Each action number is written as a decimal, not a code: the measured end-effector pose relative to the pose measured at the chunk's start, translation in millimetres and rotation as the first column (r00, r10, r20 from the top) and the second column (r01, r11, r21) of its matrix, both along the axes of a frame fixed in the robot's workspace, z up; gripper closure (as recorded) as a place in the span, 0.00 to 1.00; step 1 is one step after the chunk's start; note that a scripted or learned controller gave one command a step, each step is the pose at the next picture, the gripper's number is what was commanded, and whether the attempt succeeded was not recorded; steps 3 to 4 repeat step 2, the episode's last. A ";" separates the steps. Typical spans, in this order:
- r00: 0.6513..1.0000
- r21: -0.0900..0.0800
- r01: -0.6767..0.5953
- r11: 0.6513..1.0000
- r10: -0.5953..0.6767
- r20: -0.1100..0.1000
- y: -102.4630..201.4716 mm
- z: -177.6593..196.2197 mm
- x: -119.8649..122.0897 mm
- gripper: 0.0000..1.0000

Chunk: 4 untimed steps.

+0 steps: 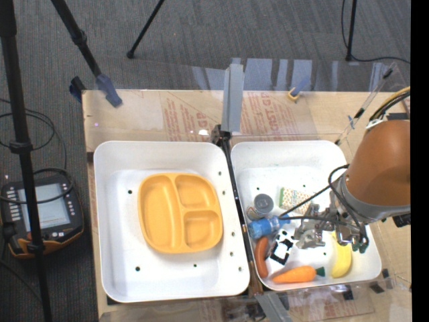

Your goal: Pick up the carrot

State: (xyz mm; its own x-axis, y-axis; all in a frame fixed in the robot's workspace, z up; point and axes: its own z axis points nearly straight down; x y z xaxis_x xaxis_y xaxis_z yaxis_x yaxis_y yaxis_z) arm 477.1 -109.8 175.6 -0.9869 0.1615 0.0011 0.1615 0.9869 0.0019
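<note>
The carrot is orange with a small green end and lies on its side along the front wall of the right bin. My gripper hangs over the middle of that bin, a little behind the carrot and apart from it. The arm's orange band bulks above the bin's right side and hides part of the floor there.
Around the carrot lie a red-orange sausage, a black-and-white block, a blue object, a grey disc, a patterned packet and a banana. The left bin holds a yellow divided plate.
</note>
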 end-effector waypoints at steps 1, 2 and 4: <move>1.000 0.000 0.002 1.000 -0.002 0.000 -0.3 0.0 -0.1 0.00; 0.988 0.000 -0.157 0.988 0.157 0.000 -41.8 -29.4 -0.5 0.00; 0.988 0.000 -0.157 0.988 0.157 0.000 -41.8 -29.4 -0.5 0.00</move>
